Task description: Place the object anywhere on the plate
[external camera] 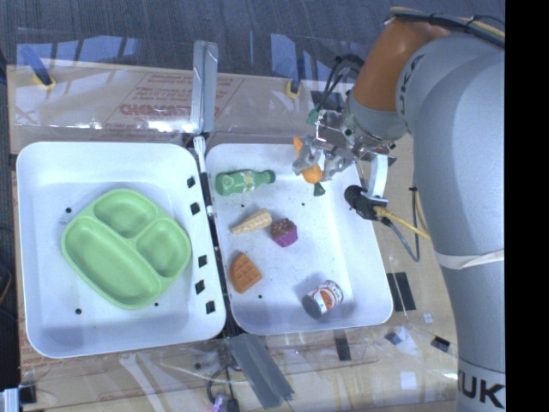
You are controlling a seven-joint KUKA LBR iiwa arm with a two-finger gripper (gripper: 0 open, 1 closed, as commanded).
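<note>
The grey arm with its orange band reaches in from the right and bends down over the far right corner of the right-hand bin. Its two-finger gripper [314, 168] hangs just above the bin floor there, and a small orange carrot-like piece with a dark green tip [312, 174] sits between the fingers, pinched by them and lifted clear of the floor.

In the left white shallow bin [34, 256] lies the pale green plastic plate with three compartments [126, 245], set at a slant near the bin's middle. White floor shows on every side of the plate, widest along the far and near walls.

The right white shallow bin [364, 303] holds five loose things, all apart from each other. Going left to right: a green toy bottle with a yellow label [244, 181] lies on its side near the far left; an orange waffle-patterned square [244, 273] rests by the near left wall; a tan cone-shaped piece [251, 223] lies just beside a small dark purple lump [284, 232] near the middle; a red and white can [323, 299] lies tipped over near the front wall. The right half of this bin's floor, below the gripper, is mostly bare white
</note>
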